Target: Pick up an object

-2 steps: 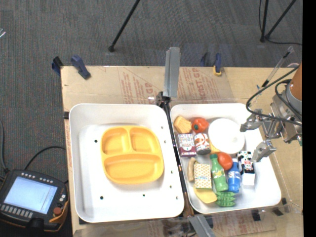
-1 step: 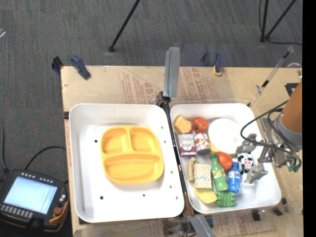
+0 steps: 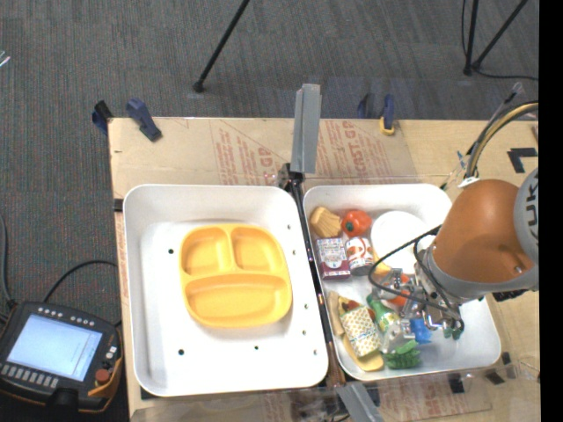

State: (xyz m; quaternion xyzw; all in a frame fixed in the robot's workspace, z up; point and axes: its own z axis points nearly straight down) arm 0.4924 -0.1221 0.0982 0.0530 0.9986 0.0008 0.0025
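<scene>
A counter (image 3: 246, 152) topped with brown board fills the middle of the frame and carries two shallow white bins side by side. The left bin (image 3: 149, 218) holds a yellow divided tray (image 3: 235, 275) lying flat near its centre. The right bin (image 3: 479, 341) holds a crowded heap of small items. The grey arm (image 3: 484, 236), with its orange band, enters from the right edge of the frame and hangs over the lower right part of that bin. Its end effector (image 3: 420, 310) sits low among the clutter at the lower centre of the right bin; whether it is released or clenched cannot be told, since wires and objects hide it. Just to its left lies a pale patterned packet (image 3: 361, 331), long axis running toward the lower right, and just below it a green object (image 3: 403, 354). Farther toward the upper left of the bin are a red tomato (image 3: 356, 221), a dark red box (image 3: 333, 258) and a white round dish (image 3: 398, 231). Likely the nearest candidates are directly beneath and left of the end effector.
</scene>
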